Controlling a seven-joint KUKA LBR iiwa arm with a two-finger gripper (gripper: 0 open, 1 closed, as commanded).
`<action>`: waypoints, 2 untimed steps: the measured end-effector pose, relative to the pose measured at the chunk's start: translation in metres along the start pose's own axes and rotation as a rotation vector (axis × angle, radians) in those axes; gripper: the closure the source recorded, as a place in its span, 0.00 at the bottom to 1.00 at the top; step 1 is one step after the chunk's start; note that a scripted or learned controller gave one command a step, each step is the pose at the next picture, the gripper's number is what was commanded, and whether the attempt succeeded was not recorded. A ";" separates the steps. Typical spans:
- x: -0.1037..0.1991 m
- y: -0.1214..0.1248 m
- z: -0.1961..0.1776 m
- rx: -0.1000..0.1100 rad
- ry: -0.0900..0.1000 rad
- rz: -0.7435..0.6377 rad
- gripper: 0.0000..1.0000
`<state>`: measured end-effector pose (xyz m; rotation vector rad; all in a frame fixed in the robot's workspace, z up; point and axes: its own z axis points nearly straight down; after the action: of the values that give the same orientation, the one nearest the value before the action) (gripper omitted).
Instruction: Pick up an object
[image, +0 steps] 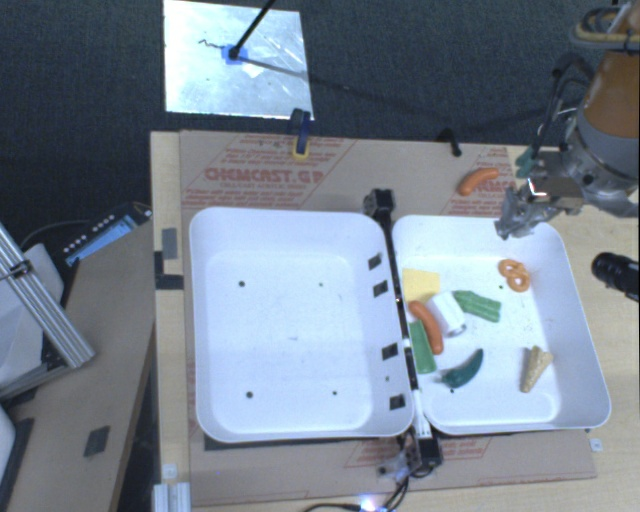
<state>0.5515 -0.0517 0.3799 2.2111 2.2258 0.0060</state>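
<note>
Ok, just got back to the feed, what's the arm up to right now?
The grey KUKA arm's two-finger gripper hangs over the far right corner of the right white bin, with nothing visibly held. That bin holds small toy foods: an orange pretzel, a yellow cheese wedge, an orange sausage, a green bean pod and a tan cone. Another orange sausage lies outside on the cardboard. Nothing has been picked yet.

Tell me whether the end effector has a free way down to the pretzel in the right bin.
Probably yes: the pretzel lies alone near the bin's far rim, nothing over it, just below the end effector.
</note>
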 end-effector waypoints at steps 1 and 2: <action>-0.113 0.071 0.062 0.002 -0.005 0.012 1.00; -0.043 0.059 -0.067 -0.008 -0.001 -0.003 1.00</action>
<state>0.6105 -0.0942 0.4476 2.2031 2.2250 0.0141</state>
